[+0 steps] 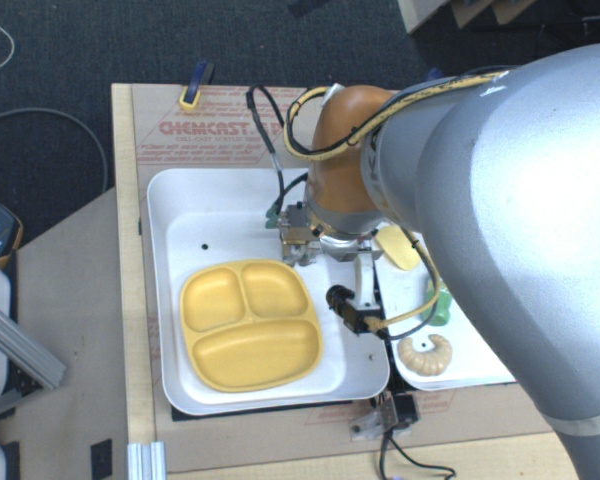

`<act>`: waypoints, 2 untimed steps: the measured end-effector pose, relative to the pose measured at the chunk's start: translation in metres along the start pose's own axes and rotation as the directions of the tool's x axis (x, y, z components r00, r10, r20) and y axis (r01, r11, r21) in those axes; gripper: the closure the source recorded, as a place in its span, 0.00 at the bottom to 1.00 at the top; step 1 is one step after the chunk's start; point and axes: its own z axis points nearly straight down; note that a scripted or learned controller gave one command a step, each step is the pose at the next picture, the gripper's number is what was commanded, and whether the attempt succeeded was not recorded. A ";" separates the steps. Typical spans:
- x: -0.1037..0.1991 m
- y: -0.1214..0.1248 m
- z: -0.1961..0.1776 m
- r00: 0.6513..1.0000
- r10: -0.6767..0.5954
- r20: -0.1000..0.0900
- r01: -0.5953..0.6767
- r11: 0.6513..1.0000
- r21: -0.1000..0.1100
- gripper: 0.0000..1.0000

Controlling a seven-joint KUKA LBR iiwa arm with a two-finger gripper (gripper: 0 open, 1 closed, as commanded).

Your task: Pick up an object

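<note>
Yellow plate (248, 326) just beside claw (325, 253)

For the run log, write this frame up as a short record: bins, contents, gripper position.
left bin: shallow white bin, holds a yellow plastic plate with three compartments
right bin: shallow white bin, largely covered by the grey arm
right bin contents: beige ridged curved piece; pale yellow oval piece; green piece, mostly hidden
gripper: over the left bin's right side, just beyond the plate's far right corner
held object: cannot tell
</note>
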 end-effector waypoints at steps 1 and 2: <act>-0.067 0.048 -0.110 1.000 0.005 0.004 -0.005 1.000 -0.019 1.00; -0.017 -0.028 -0.201 1.000 -0.008 -0.003 0.008 1.000 -0.009 1.00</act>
